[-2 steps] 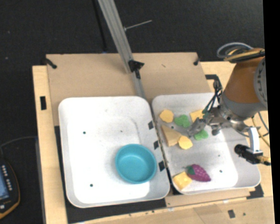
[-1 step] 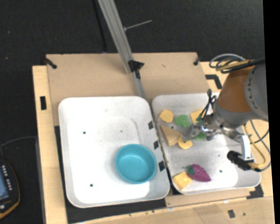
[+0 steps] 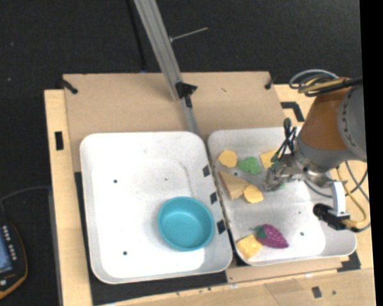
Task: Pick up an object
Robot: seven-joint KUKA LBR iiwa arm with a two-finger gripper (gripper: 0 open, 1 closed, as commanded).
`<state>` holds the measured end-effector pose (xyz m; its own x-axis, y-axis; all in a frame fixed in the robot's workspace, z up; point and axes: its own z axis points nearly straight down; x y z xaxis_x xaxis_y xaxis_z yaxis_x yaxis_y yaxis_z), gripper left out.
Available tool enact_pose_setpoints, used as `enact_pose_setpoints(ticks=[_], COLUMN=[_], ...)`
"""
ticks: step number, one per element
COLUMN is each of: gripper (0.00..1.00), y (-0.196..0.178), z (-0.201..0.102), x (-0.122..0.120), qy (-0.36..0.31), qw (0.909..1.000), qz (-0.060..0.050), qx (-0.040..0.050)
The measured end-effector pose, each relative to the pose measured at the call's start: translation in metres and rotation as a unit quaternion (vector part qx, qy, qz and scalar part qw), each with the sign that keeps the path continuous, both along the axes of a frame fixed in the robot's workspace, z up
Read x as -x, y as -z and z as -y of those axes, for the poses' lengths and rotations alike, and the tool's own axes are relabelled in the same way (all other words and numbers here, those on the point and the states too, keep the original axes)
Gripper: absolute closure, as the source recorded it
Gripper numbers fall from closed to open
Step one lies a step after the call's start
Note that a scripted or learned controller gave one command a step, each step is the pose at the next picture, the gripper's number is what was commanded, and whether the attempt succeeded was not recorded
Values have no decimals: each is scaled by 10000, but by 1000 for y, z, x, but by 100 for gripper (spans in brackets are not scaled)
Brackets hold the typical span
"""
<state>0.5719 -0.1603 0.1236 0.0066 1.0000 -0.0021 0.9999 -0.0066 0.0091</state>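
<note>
while the grey arm (image 3: 328, 132) with its orange band reaches in from the right, the gripper (image 3: 274, 179) sits low over the right bin (image 3: 311, 235), in the upper middle part of it. honestly can't tell how wide it's spread or whether it has anything (the tip is just a dark blur from up here), so no call on that.

stuff in the right bin: a yellow round piece (image 3: 227, 158) near the top left, a green lump (image 3: 249, 165) just beside it, and another yellow bit (image 3: 268, 158) right by the gripper. below those there's a tan wedge (image 3: 232, 185) against the left wall with a yellow chunk (image 3: 253, 194) touching or nearly touching it. down at the front there's a purple grape-looking thing (image 3: 271, 236) next to 1 more yellow block (image 3: 249, 246) in the bottom left corner.

the left bin (image 3: 115, 166) has a blue bowl (image 3: 185, 223) sitting upright toward its lower right. a metal pole (image 3: 164, 54) runs up at a slant from between the 2 bins.
</note>
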Motion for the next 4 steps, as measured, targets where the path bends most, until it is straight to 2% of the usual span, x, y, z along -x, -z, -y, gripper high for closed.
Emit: enact_pose_setpoints(ticks=[3,4], gripper=[100,100], y=[-148,-135], z=[-2,-45], x=[-6,-21], qy=[-52,-45], qw=[10000,10000], qz=[-35,-43], qx=[-2,-6])
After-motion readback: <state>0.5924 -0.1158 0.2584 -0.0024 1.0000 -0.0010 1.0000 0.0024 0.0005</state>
